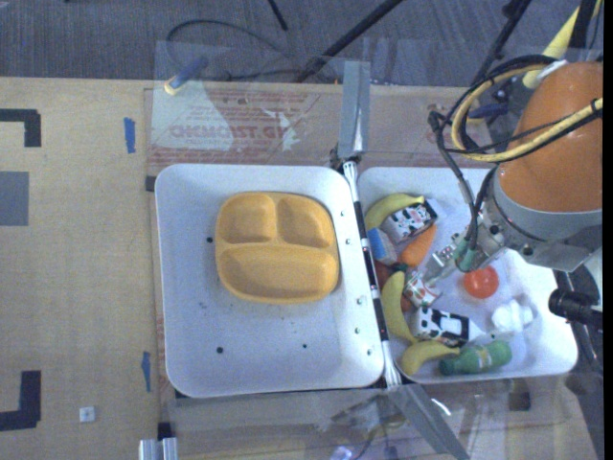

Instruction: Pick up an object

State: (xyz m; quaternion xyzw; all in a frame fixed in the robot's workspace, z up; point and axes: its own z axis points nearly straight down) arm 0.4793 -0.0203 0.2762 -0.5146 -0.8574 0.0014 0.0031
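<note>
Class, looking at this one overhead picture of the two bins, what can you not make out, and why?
- Gripper: fingers too small and blurred among the clutter, camera view.
- Right bin: far corner hidden by the arm.
- Bananas: partly covered by small toys.
- Green bottle: label too small to read.

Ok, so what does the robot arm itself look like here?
The arm is bulky and rounded, with a big orange shell above a grey wrist section. Black and yellow cables loop around it. Its gripper is small and metallic, with some green at its tip.
</note>
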